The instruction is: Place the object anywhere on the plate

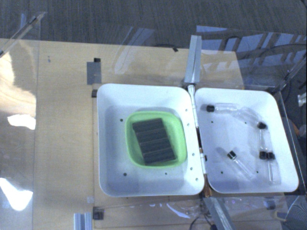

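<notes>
Bench (pixel 53 128): pale wood top, with bright glare patches along its left side. A small grey bracket (pixel 93 72) sits on the bench just beyond the far left corner of the left bin.

Left bin (pixel 108 143): shallow, white, with rounded corners. A green plate (pixel 130 133) lies on its floor, squarish with a raised rim, roughly centred and slightly nearer the right wall.

Object (pixel 153 141): a dark grey block with ridges across its top face. It lies flat on the green plate, inside the rim, and covers most of the plate floor. It is turned a little, with its far end leaning left. Green rim shows on all sides of it. Nothing touches it from above.

A grey metal bar (pixel 194 59) runs away from the far end of the seam between the two bins. The bins sit side by side, touching along that seam.

Right bin (pixel 240 97): white, same form. Several clear tubes with black caps lie loose on its floor:
- One tube (pixel 223 108) lies along the far wall, cap to the left.
- One tube (pixel 239 163) lies near the middle, at a slant.
- Two more tubes (pixel 270 166) lie toward the right wall.

The tube bodies are transparent and hard to trace, so the exact count is uncertain.

Gripper state: cannot tell from this frame.
</notes>
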`<action>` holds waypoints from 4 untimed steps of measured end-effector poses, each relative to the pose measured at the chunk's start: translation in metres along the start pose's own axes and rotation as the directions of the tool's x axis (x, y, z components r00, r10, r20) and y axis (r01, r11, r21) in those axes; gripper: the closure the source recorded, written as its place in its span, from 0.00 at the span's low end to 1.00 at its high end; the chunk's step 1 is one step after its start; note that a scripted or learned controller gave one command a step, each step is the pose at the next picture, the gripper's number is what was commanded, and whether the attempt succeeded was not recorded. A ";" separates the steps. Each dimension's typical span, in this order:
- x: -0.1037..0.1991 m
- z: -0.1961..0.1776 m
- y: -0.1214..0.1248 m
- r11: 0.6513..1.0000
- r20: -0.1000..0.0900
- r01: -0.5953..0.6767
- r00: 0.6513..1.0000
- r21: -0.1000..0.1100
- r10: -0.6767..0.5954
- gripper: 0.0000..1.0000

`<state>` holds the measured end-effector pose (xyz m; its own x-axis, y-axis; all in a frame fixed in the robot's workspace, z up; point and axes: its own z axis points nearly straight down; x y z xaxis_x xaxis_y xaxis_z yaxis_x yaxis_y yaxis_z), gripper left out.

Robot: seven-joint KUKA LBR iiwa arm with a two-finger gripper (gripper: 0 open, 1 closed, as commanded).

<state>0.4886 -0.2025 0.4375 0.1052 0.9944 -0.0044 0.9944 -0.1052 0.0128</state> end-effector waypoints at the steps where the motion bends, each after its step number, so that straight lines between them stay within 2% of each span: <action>1: 0.002 0.000 0.000 0.993 0.000 -0.117 0.993 0.000 0.117 0.00; 2: 0.003 0.001 0.000 0.999 0.000 -0.037 0.999 0.002 0.037 0.00; 3: 0.001 0.001 0.000 0.968 -0.002 0.250 0.968 0.002 -0.250 0.00; 4: -0.003 0.000 0.000 0.992 -0.001 0.126 0.992 0.001 -0.126 0.00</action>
<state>0.4883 -0.2058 0.4372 -0.0208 0.9998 -0.0050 0.9997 0.0209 0.0115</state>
